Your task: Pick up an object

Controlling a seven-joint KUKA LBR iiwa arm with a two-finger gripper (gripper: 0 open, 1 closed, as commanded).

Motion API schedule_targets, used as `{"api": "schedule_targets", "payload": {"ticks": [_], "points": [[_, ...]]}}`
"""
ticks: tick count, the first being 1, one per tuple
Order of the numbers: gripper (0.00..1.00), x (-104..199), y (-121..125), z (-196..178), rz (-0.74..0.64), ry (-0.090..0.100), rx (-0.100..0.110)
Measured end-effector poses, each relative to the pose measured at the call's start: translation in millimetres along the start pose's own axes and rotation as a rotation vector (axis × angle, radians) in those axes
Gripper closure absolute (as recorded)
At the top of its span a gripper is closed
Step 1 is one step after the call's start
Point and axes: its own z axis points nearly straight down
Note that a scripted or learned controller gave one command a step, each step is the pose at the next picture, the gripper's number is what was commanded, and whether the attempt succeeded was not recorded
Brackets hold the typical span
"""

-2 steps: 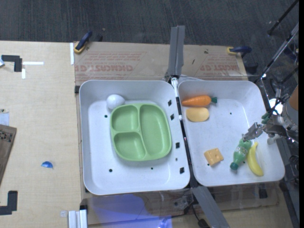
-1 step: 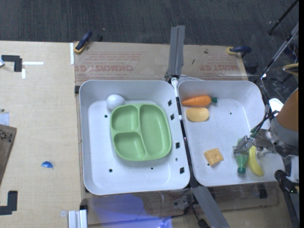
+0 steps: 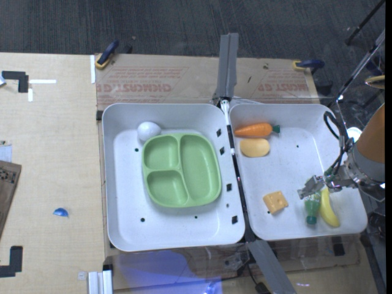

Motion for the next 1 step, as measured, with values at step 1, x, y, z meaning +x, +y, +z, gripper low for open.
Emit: {"api": "schedule_targets", "payload": {"ticks": [1], "points": [[0.00,-11.4,4.8,35.7,0.159,0.002,0.003]]}}
